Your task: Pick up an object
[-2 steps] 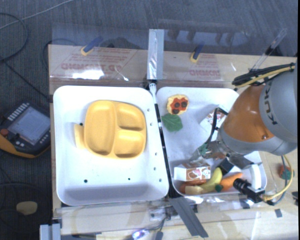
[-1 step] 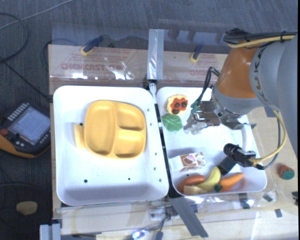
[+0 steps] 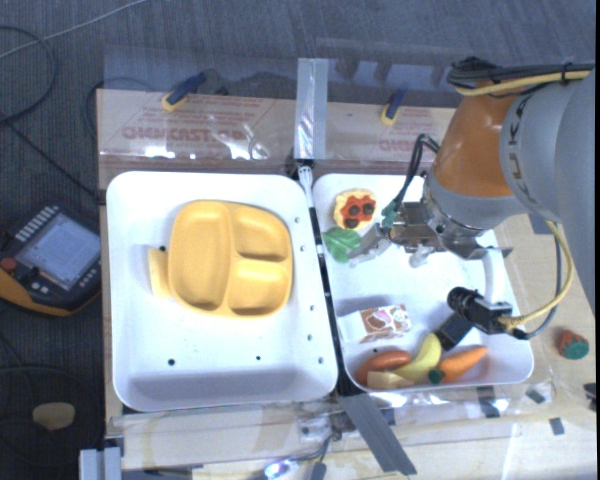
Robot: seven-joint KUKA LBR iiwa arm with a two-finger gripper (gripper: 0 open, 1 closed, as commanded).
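My gripper (image 3: pixel 373 242) hangs low over the upper left part of the right bin (image 3: pixel 515 298), below the arm's orange band. Its tip is right next to a green toy vegetable (image 3: pixel 340 242) lying against the bin's left wall; I cannot tell whether they touch. A round yellow toy with red spots (image 3: pixel 355 207) sits just above the green one. Along the front of the bin lie a small patterned square piece (image 3: pixel 385 320), a brown sausage (image 3: pixel 388 360), a yellow banana (image 3: pixel 421 356) and an orange carrot (image 3: pixel 462 362).
The left bin (image 3: pixel 140 358) holds a yellow compartment tray (image 3: pixel 228 256). A black cable fitting (image 3: pixel 472 309) hangs from the arm over the right bin. A small red and green toy (image 3: pixel 573 344) lies on the bench to the right of the bins. A handheld controller (image 3: pixel 52 258) rests on the floor at left.
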